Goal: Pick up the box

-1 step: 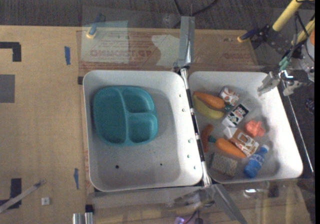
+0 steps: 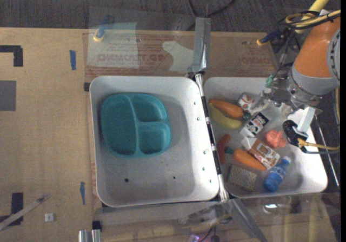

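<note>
1. Camera view, looking down on a bench (image 2: 48, 127) with two white bins side by side; the grey arm (image 2: 319, 57), with its orange band, enters from the right and hangs over the far right part of the right bin (image 2: 313, 179).
2. Left bin (image 2: 157, 181): holds a teal divided plate (image 2: 135, 125), well apart from the work.
3. Right bin, crowded: two carrots (image 2: 227, 108) (image 2: 248, 159), a banana (image 2: 226, 121), a blue bottle (image 2: 275, 174), a brown sponge-like block (image 2: 242, 177), a pink lump (image 2: 275, 139) and a small can (image 2: 246, 99).
4. Gripper (image 2: 281, 98): it sits low over the far end of the right bin; whether it is open, closed or gripping cannot be told from this view.
5. Box (image 2: 255, 123): a small white carton with dark print, lying near the middle of the right bin, just beside the banana and near the gripper's left side. A second, orange-and-white carton (image 2: 264, 153) lies nearer; which one is meant is uncertain.
6. Orientation: the white box's long axis appears to run diagonally, from far right to near left; which end is its top is too small to read.
7. Advice for the step in hand, the approach: centre over the box, turn the wrist so the grip closes across its short sides, and descend clear of the banana and can.
</note>
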